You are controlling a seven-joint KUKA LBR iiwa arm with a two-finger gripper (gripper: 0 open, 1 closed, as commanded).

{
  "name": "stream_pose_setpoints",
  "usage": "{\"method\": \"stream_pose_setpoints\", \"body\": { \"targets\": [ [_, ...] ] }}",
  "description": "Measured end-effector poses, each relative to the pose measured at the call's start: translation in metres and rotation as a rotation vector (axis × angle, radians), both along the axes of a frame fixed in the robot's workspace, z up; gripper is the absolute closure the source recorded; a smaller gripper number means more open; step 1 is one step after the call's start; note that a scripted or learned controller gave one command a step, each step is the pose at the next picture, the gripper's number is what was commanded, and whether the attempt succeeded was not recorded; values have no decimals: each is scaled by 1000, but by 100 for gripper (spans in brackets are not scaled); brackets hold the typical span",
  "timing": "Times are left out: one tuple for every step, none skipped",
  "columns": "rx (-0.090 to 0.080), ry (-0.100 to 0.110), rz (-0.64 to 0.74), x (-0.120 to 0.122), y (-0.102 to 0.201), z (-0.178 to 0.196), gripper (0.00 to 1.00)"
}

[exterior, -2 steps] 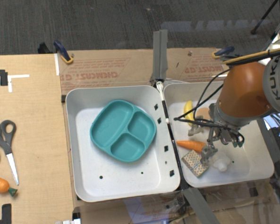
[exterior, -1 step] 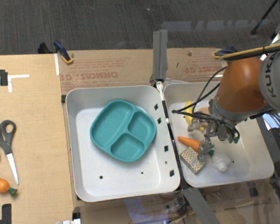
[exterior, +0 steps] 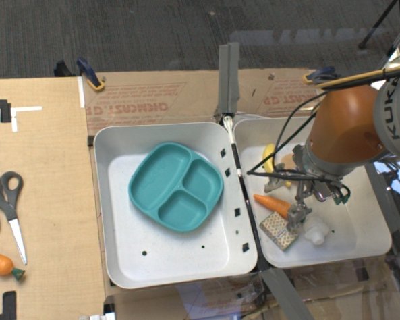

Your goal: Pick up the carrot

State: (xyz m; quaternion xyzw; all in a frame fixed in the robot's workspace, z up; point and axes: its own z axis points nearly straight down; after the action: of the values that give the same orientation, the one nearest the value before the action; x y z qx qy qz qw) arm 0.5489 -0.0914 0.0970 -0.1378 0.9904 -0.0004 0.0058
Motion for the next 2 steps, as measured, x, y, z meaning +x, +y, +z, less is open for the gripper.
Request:
{"method": "stream_pose_setpoints", "body": {
  "targets": [
    [-1, -2, -125, -12, -3, 0, 0],
    [-2, 4, 184, 8, -8, -3, 0]
  ]
}}
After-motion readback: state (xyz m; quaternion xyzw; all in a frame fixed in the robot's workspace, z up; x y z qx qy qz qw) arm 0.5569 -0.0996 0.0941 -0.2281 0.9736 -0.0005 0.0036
